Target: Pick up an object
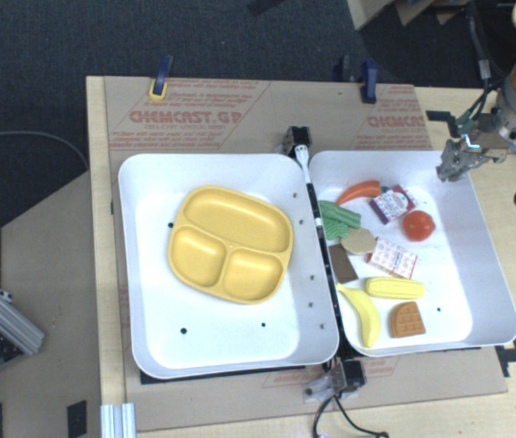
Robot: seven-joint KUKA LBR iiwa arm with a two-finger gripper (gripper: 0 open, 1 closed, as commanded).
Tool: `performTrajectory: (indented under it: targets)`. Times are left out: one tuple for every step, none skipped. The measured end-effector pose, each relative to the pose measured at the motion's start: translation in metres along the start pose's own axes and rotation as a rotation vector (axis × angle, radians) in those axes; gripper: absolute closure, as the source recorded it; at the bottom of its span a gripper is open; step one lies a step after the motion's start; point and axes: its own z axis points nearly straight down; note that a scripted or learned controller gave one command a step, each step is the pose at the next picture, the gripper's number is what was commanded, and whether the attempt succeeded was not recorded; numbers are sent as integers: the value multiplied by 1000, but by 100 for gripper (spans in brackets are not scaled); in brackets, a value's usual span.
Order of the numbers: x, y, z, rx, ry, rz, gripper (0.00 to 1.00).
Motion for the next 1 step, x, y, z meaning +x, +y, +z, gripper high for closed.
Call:
performTrajectory:
  targets:
    - [47,-29,7,7,4,-3,100]
